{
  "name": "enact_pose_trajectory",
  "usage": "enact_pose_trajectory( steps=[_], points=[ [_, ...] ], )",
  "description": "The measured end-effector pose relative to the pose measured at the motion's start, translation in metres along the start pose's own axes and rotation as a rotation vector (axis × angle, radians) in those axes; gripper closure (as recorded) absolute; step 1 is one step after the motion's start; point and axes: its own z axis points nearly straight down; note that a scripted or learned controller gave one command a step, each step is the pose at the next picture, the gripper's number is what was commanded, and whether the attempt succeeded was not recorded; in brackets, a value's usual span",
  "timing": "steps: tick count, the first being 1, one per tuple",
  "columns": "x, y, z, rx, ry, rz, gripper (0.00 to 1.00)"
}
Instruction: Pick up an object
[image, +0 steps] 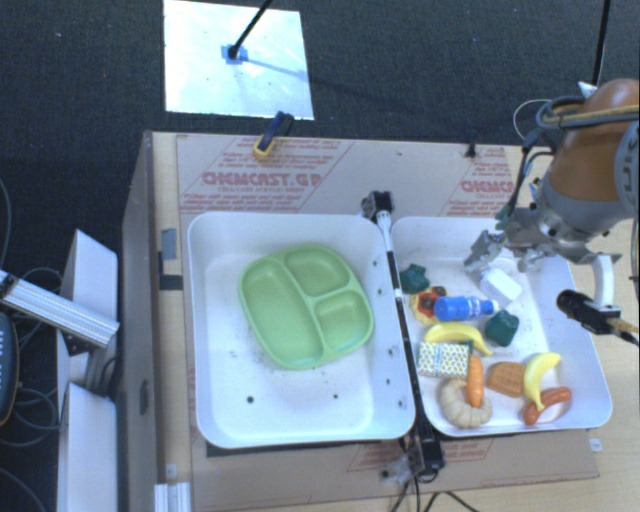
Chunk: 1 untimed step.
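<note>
My gripper (492, 260) hangs low over the back of the right bin (590, 375), reaching in from the right. Just under it lies a white block (503, 285); whether the gripper touches it I cannot tell. In front of it lies a blue bottle (465, 307), beside a yellow banana (460, 335) and a dark green piece (502, 326). Closer to the front are a patterned box (443, 358), a carrot (475, 380), a bread roll (462, 405), a second banana (540, 375) and a sausage (555, 400).
The left bin (225, 400) holds a green divided plate (305, 305). Another dark green piece (413, 277) and a red-orange item (430, 303) lie by the divider between the bins (395, 310). A yellow-tipped tool (272, 135) rests on the cardboard behind the bins.
</note>
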Motion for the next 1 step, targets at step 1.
enact_pose_trajectory(
  steps=[1],
  points=[
    [0.0122, 0.0308, 0.1086, -0.002, 0.0, -0.001, 0.0]
  ],
)
